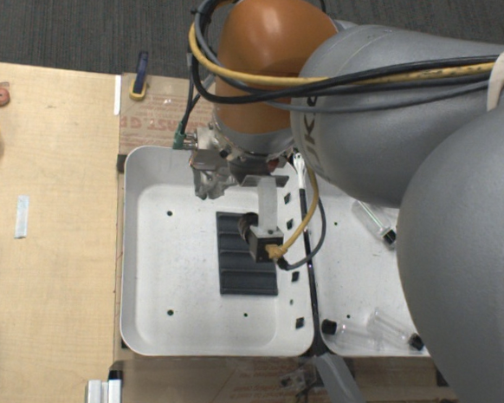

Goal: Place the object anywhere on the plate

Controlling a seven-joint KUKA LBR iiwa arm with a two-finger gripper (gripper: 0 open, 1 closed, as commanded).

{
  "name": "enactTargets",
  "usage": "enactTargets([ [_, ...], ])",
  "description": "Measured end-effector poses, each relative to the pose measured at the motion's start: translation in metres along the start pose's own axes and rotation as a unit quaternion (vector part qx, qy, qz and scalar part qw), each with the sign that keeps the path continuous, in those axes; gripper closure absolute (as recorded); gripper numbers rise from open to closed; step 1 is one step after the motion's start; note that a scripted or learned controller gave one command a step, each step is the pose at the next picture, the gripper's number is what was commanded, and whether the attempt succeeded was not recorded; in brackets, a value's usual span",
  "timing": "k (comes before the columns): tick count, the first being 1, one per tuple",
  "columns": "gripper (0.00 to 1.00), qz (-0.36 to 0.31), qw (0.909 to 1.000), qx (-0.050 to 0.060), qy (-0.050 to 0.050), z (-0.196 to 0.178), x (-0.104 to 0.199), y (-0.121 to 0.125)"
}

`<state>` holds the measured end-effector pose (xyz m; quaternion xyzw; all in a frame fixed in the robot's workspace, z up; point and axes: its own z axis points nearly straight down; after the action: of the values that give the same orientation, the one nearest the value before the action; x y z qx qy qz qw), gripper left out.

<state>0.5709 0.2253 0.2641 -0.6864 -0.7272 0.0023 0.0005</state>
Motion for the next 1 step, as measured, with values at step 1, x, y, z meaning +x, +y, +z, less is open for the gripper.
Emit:
enactTargets([
  [1,1.0,-0.1,0.995,0.0,0.0,0.1096,-0.0081,0.0462],
])
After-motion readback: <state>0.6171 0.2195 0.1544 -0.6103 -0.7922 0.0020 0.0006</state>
